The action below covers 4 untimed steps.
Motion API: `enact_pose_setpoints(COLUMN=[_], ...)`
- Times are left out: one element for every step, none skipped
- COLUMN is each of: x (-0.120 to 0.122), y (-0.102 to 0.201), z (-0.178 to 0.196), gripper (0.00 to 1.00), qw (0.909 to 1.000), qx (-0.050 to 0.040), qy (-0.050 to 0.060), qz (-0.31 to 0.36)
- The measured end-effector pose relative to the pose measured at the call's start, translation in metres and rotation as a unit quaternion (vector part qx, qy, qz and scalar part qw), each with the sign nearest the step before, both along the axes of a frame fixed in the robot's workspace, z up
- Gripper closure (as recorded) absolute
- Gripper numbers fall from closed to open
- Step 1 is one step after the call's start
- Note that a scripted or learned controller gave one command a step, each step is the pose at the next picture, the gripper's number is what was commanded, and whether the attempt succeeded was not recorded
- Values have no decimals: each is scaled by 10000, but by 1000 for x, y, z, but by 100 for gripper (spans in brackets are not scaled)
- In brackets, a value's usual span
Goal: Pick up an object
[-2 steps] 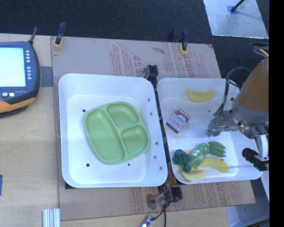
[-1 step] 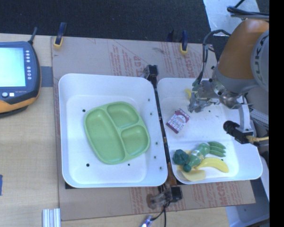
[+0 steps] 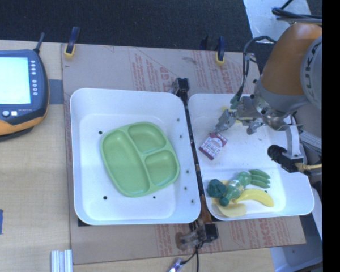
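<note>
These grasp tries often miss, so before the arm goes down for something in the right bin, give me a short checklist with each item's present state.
1. Gripper is over the right bin: ok.
2. Nothing between its fingers yet: ok, they look open and bare.
3. A target lies near: ok, the small packet sits just below and left of the fingertips, flat on the bin floor.
4. Packet stands apart from other things: ok, the toy pile with the banana lies further toward the bin's near edge.
5. Room to the divider between the bins: cannot tell, the packet lies close to it.
6. Left bin's green plate out of the way: ok.
</note>
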<state>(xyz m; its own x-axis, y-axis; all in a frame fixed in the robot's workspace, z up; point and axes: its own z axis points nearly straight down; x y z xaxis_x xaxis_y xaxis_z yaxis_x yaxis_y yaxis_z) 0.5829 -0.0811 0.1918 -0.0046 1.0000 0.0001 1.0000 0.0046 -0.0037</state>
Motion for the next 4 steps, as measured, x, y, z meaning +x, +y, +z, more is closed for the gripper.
enact_pose_setpoints(x=[-65,-3,73,73], y=[-43,-21,-17,-22], z=[-97,-100,-100,-100], gripper=[0,0,0,0], qw=[10000,10000,10000,10000], qx=[-2,-5,4,1], qy=[14,1,6,2], qz=[-1,11,-12,-7])
